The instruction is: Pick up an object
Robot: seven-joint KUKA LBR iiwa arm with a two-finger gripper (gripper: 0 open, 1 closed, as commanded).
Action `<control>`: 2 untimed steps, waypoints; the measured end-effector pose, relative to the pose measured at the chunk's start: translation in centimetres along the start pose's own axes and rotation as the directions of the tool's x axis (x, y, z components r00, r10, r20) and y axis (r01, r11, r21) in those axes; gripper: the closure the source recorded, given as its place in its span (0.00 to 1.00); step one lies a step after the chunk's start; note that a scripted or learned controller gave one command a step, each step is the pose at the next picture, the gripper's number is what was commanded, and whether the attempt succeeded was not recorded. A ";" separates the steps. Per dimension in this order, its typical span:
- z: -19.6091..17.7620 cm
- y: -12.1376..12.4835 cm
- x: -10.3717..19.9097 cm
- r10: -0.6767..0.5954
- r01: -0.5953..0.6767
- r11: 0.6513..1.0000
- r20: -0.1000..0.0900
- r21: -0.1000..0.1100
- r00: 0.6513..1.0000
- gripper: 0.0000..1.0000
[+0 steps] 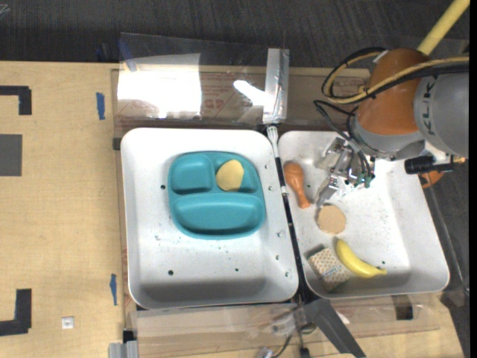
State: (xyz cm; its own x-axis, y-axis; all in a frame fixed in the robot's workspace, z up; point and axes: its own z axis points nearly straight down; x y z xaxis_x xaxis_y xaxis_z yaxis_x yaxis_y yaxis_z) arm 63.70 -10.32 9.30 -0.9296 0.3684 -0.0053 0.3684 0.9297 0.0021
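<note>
Nearest the lower edge of the view, in the right bin (425, 222), lie a patterned sponge-like block (329, 266) and, touching it at its 3 o'clock side, a yellow banana (358, 262). At 12 o'clock from the block rests a round tan cookie-like disc (331, 219). At 10 o'clock from the disc, along the bin's left wall, lies an orange carrot-shaped piece (297, 183). The gripper (333, 187) hangs over the right bin, just above the disc at its 12 o'clock and just beside the carrot-shaped piece at its 3 o'clock; whether the claw is open or closed cannot be told, and no object is visibly in its grasp. The grey arm (447, 114) with its orange band (391, 92) enters from 2 o'clock. The left bin (141, 222) holds a teal divided plate (216, 211); a yellow lemon-like piece (229, 174) sits in the plate's compartment at 1 o'clock.
</note>
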 end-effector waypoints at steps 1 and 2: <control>0.5 -1.2 5.8 0.076 -0.076 0.997 0.001 -0.001 0.997 0.00; 0.5 -1.9 7.2 0.430 -0.430 0.903 0.002 -0.001 0.903 0.00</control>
State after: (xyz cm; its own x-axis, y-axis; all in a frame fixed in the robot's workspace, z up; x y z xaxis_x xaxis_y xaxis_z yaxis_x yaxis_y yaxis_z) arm 56.28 -9.40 8.80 -0.6810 0.7323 -0.0059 0.7322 0.6810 0.0053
